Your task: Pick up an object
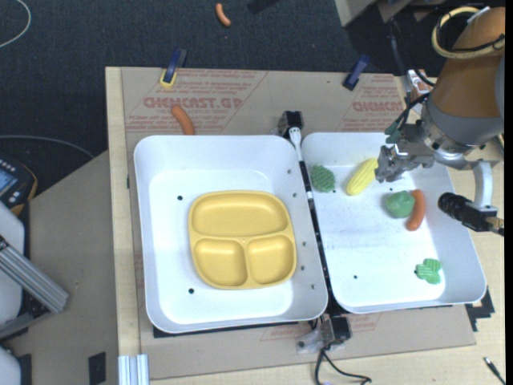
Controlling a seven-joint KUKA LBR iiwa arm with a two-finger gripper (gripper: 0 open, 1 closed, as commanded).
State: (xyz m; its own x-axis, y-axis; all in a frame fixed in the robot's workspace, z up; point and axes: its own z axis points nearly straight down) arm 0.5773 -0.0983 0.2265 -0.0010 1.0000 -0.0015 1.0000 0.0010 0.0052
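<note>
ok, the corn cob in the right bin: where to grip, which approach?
Probably mid-length on the corn cob, straight down from above, fingers closing across its narrow width. It lies flat and slanted, its upper end right by the gripper; its long sides look open, with the green piece just off its lower end.

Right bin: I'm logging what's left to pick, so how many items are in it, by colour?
Green: 3, one by the divider, one mid-bin, one near the front
Yellow: 1, the corn
Orange: 1, the carrot
Total: 5 in the right bin
</note>
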